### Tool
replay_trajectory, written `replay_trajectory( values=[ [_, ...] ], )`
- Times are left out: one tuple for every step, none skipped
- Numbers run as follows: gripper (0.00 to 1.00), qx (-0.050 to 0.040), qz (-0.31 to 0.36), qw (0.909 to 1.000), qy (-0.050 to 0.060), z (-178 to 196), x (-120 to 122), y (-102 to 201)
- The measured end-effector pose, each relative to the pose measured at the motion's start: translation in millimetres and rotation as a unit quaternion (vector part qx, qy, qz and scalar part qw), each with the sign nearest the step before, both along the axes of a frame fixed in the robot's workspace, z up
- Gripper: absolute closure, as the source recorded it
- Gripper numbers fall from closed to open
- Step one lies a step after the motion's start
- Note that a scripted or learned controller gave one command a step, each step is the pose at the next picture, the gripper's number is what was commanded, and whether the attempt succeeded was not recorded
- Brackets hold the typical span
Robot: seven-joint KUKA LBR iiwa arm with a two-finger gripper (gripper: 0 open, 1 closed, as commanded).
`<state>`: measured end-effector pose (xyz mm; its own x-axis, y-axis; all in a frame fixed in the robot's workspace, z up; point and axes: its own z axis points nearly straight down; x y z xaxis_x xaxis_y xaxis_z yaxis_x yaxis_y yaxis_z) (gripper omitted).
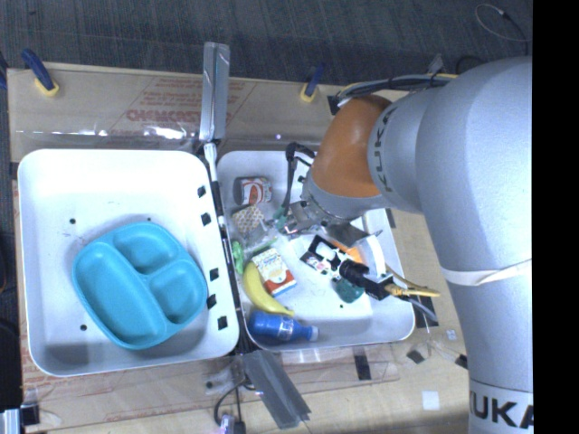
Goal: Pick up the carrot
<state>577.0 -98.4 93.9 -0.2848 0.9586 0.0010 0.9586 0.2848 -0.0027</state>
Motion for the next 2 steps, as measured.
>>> replay_trajectory(
  values=[
    [1.00,-0.0001,0.002,1.0000,0.000,10.1,0.3,0.4],
    [1.00,-0.0007,0.086,0.9963,-0.002,68.1,55.7,-112.9]
  ],
)
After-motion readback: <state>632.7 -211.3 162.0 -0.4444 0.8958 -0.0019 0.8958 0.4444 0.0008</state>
